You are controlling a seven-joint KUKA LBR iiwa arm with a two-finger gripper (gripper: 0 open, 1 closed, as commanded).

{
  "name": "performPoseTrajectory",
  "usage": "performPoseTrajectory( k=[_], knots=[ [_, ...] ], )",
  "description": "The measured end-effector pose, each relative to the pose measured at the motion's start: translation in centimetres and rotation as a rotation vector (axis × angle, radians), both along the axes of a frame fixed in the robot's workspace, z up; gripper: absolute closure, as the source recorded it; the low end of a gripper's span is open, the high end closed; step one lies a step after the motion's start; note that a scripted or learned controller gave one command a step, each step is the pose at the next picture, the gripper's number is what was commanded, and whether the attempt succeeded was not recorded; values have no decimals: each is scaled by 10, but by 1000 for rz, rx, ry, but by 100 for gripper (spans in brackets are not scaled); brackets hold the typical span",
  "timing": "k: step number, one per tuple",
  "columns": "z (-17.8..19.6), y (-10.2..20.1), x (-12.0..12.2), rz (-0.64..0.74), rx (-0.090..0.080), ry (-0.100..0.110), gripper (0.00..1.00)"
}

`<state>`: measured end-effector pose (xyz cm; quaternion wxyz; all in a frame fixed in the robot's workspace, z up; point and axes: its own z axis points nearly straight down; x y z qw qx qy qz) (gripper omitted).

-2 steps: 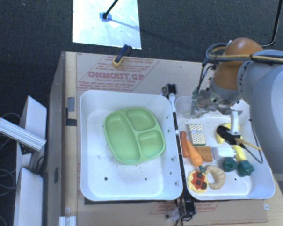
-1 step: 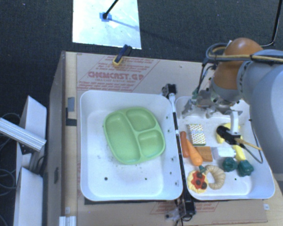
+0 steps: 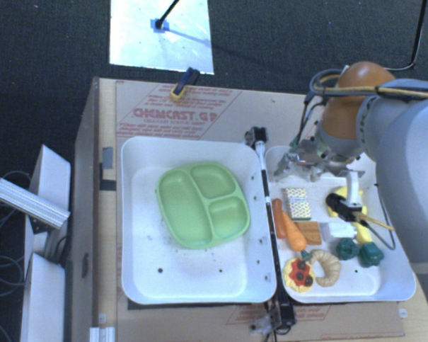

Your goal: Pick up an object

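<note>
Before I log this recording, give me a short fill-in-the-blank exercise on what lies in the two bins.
1. The light green divided plastic tray lies in the ____ bin.
2. The divided tray has ____ compartments.
3. The long orange toy carrot lies in the ____ bin.
4. The end effector hangs over the right white bin's ____ end.

Missing words: left; three; right; far

red "chemcast gp" lettering on the cardboard sheet (image 3: 175,115).

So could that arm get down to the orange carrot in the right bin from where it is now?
Probably yes. The carrot lies uncovered near the right bin's left wall, and the gripper hangs just behind it. The checkered block and the wall crowd it, though.
</note>
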<state>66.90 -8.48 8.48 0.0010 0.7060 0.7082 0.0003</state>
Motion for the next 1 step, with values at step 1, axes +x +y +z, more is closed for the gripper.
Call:
performPoseTrajectory(
  k=[1],
  knots=[
    [11, 0, 1, 2, 0, -3, 100]
  ],
)
